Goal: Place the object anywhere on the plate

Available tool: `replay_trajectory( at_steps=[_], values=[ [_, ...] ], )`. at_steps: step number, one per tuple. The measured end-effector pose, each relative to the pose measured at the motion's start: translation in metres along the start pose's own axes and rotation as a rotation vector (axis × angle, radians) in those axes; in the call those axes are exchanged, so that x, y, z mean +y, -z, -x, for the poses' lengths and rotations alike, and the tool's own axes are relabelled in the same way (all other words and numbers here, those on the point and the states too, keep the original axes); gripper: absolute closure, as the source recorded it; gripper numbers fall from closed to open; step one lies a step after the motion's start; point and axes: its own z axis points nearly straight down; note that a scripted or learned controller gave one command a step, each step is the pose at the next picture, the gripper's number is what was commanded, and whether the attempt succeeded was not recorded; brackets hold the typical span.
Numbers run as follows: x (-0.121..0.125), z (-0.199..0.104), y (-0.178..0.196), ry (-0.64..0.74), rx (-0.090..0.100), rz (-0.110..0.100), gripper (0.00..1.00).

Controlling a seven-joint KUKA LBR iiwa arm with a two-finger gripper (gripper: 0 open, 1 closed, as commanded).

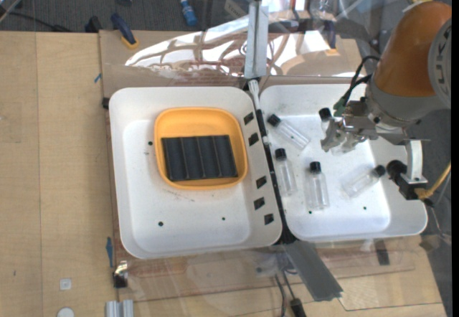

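Camera view: tool (337, 138) hung over right bin (401, 226), grip state unclear; four clear vials (315, 186) lay loose there; yellow plate (201, 120) with black insert sat in left bin (136, 229).

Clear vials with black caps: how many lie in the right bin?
4 visible: upper-left vial, left vial, middle vial, right vial. The arm may hide more.
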Motion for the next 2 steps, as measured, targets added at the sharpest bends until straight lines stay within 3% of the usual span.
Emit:
replay_trajectory(
  at_steps=[1,2],
  values=[
    [0.042,-0.019,0.042,0.104,-0.001,0.001,1.0],
    [0.085,-0.015,0.05,0.365,-0.003,0.003,1.0]
  ],
)
